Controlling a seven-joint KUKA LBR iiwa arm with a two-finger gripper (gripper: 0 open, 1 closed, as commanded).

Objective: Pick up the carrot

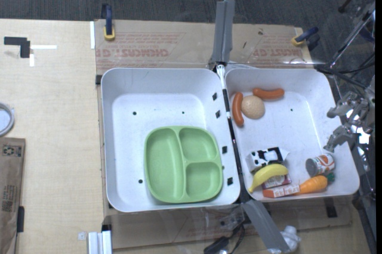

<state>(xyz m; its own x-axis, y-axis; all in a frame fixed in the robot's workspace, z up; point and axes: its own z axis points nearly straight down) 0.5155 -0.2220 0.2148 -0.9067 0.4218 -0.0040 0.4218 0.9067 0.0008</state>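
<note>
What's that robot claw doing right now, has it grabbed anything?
Gripper: at the right bin's right edge; its state cannot be told. The orange carrot lies in the bin.

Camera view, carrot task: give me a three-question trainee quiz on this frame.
1. True or false: the carrot lies in the right bin.
2. What sits in the left bin? A) green divided plate B) banana C) egg
3. Which yellow fruit lies left of the carrot?

Key: 1 true. 2 A, the green divided plate. 3 The banana.
</note>
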